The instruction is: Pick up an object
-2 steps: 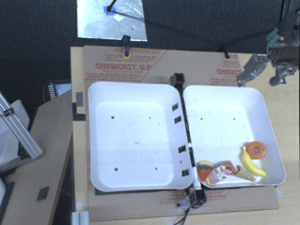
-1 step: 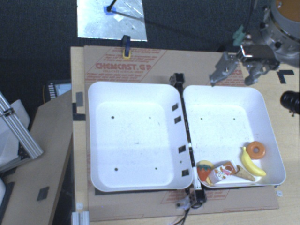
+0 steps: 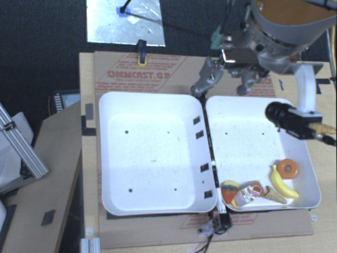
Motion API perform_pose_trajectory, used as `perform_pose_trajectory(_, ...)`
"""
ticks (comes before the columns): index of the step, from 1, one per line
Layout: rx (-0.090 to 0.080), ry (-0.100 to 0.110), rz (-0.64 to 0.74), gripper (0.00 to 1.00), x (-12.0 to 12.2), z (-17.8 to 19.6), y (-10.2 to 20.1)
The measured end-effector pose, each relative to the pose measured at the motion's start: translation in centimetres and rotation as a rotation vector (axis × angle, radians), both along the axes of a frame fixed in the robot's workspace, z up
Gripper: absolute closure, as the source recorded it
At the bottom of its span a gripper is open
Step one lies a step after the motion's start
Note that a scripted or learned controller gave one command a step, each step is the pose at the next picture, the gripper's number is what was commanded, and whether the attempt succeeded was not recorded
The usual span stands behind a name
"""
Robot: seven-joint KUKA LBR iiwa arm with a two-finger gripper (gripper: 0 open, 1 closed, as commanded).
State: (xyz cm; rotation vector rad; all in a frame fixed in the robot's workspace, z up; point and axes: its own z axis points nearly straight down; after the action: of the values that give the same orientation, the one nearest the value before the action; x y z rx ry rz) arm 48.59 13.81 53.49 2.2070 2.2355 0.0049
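Several small objects lie along the near edge of the right bin [image 3: 247, 141]: a yellow banana [image 3: 283, 183], an orange ring-shaped piece [image 3: 287, 168], a red-orange fruit [image 3: 230, 191], a white and red packet [image 3: 250, 193] and a tan cone-shaped piece [image 3: 275, 196]. My gripper [image 3: 224, 87] hangs high over the far edge of the right bin, near the divider between the bins. Its two grey fingers [image 3: 202, 86] stand wide apart, open, with nothing between them. It is well away from the objects.
The left bin [image 3: 152, 152] sits beside the right one, joined by black clips [image 3: 205, 167]. A black cylindrical device [image 3: 287, 117] on a white bracket juts over the right bin's right edge. A shiny metal sheet [image 3: 125, 15] lies beyond the bench.
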Motion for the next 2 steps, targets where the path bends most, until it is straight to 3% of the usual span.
perform_pose_trajectory(2,-0.002,0.0,-0.014,0.0,0.1,0.0,-3.2)
